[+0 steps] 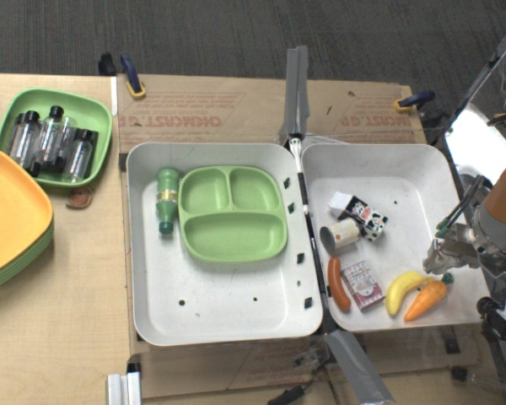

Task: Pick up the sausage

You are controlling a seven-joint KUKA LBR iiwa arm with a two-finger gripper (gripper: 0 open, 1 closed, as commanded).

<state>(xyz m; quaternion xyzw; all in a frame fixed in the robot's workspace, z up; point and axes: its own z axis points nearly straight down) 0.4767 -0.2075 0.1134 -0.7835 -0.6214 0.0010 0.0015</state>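
The fingers of the grey metal two-finger gripper hang at the right edge of the right-hand shallow white plastic bin, but they are small and blurred, so whether they stand open or closed I cannot tell; nothing shows between them. Just near and left of the gripper lies an orange plastic carrot, and touching its left side is a curved yellow plastic banana. Further left sits a small pink printed carton, tilted, and just beside it, along the left wall of the same bin, lies the reddish-brown toy sausage, lengthwise from far to near and well apart from the gripper. Just far of the sausage is a small cream cylinder with a dark end, on its side, and to its right a little black-and-white box. The left-hand shallow white plastic bin holds a light green three-compartment plastic plate with a green toy bottle lying just beside its left edge. Well to the left, on the wooden bench, a green square tray carries several dark-capped clear bottles, and a stack of orange plates sits at the left edge.
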